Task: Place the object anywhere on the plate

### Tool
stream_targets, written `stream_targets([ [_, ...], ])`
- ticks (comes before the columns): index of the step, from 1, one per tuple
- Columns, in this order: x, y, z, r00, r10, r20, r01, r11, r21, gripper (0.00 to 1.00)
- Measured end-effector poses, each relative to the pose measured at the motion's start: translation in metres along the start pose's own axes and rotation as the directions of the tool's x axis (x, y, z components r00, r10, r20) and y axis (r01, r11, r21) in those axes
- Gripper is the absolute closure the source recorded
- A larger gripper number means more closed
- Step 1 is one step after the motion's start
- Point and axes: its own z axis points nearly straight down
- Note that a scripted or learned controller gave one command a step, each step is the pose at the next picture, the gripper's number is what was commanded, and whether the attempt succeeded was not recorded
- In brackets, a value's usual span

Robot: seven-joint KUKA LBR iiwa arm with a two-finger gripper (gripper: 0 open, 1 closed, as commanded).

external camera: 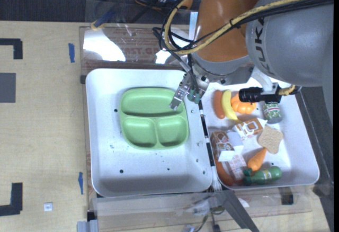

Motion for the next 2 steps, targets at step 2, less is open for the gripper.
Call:
stream_targets([
  [2, -0.035, 0.018, 0.049, 0.995, -0.104, 0.001, 0.104, 0.995, -0.001, 1.0],
])
